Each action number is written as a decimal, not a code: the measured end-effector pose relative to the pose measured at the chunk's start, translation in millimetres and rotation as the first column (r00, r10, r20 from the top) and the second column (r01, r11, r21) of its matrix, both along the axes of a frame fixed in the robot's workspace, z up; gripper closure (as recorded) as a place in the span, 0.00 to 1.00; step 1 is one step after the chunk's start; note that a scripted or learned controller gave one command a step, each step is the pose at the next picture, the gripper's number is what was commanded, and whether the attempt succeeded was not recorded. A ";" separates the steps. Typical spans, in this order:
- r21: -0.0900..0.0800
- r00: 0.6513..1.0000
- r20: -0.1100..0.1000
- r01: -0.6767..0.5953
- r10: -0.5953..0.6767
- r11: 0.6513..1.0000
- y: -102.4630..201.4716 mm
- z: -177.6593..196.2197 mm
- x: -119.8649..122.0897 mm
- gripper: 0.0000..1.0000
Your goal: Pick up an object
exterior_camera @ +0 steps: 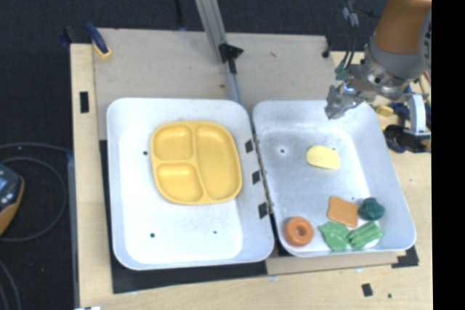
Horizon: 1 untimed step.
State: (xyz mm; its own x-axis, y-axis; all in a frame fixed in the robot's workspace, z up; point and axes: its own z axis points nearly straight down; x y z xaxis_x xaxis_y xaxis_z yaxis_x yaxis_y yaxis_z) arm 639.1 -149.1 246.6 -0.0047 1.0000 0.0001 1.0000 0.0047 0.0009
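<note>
Two white bins — unlabelled, plain.

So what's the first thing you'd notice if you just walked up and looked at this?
Probably the bright yellow divided plate, sitting alone in the left bin. Next, the little pile of toy food in the right bin's near corner: an orange ring, green pieces and an orange slab, with a pale yellow piece lying apart from them. The robot's claw hangs over that bin's far edge.
</note>
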 end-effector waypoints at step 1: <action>0.001 1.000 0.001 -0.002 0.002 1.000 49.9 9.7 -20.4 1.00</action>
State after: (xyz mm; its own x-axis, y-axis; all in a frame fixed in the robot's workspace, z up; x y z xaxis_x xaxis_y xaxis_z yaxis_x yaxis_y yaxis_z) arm 618.7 -99.3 256.3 -0.0068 1.0000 0.0015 1.0000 0.0068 0.0015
